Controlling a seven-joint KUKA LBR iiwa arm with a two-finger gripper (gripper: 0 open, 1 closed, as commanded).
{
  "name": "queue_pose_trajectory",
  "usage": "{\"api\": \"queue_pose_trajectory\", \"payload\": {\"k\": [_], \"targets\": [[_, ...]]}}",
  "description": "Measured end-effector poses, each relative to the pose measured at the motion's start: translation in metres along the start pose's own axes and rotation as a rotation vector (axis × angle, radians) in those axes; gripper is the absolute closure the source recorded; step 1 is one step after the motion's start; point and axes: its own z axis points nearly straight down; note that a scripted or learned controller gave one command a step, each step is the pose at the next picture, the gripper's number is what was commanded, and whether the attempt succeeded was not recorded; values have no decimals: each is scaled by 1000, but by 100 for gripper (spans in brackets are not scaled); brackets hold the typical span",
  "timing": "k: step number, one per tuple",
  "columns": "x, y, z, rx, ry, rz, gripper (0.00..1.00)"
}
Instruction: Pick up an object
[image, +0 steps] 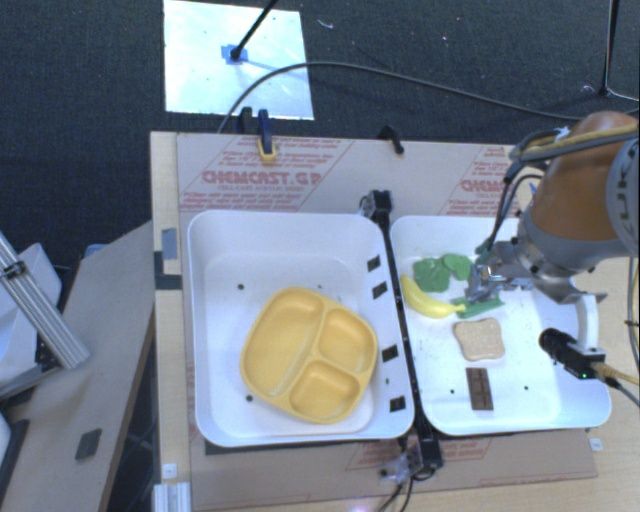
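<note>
The right bin (520, 405) holds a yellow banana (425, 299), a green leafy piece (443, 271), a slice of toast (480, 340) and a small brown bar (480, 389). My gripper (483, 290) hangs low over the bin's upper middle, just right of the banana and the green piece and above the toast. Its metal fingers point down close to the green piece's right edge. The wrist hides the gap between them.
In the left bin (225, 250) lies a yellow divided tray (309, 354). A black divider with clips (390, 300) runs between the bins. A black cable end (565, 352) hangs over the right bin's right side. Cardboard (270, 175) underlies both bins.
</note>
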Motion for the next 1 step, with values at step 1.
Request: {"api": "queue_pose_trajectory", "payload": {"k": [1], "targets": [[0,2,-28,1,0,0,100]]}}
